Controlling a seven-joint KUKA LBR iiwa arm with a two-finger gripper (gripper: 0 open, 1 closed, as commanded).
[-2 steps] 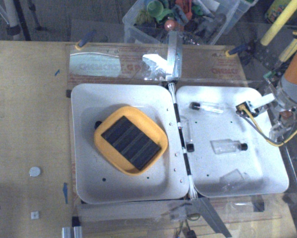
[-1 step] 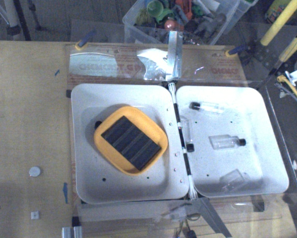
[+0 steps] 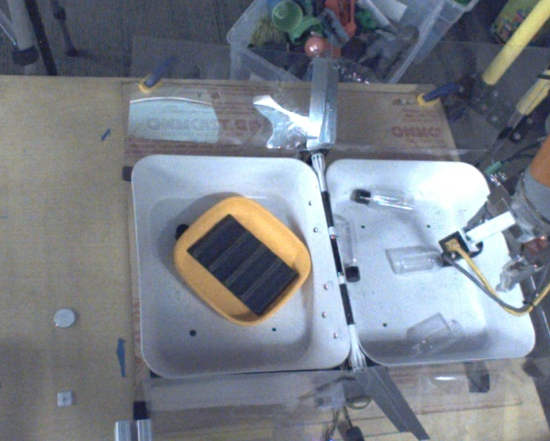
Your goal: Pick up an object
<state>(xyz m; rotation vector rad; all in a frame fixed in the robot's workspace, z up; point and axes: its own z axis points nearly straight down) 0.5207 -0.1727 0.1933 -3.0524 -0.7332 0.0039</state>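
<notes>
Gripper (image 3: 521, 274) on the grey arm (image 3: 539, 196) hangs over the right rim of the right-hand shallow white plastic bin (image 3: 495, 338). Honestly, it's too blurry and cropped out there to tell if it's open or closed. The stuff to pick is all lying on the bin floors, well apart from it. The left shallow white bin (image 3: 155, 246) has a chunky yellow rounded-square block with a black ribbed panel on top (image 3: 242, 260), sitting roughly in the middle and turned at an angle. The right bin has a clear tube with a black cap (image 3: 382, 198) near the back, a clear plastic piece (image 3: 410, 262) about mid-bin, and another clear piece (image 3: 431, 331) toward the front. A small black bit (image 3: 352, 271) lies right by the divider between the bins.
</notes>
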